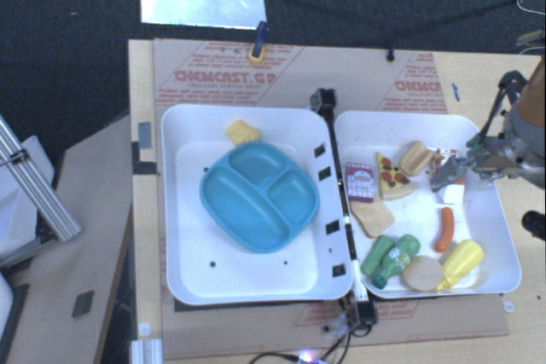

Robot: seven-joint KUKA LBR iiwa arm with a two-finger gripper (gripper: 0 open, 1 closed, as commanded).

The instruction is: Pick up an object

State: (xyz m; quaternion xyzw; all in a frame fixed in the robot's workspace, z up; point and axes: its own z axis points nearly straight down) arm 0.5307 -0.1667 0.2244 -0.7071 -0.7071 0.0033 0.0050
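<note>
Claw [447,173] (can't tell if it's gripping) hangs over the crowded right bin [503,247], so it might just nudge the white block [453,193].

we read red block lettering on the brown sheet [281,68] that lies on the counter under both bins. along its far edge, behind the left bin [175,183], the word looks like "chemcast gp", printed upside down from where we look. a second print of the same red lettering stands behind the right bin [503,268], near the far right corner of the sheet, too broken up for us to spell out fully. inside the right bin, near its left wall, a small red carton [360,182] carries a pale label, but the print on it is too small for us to read.
</note>
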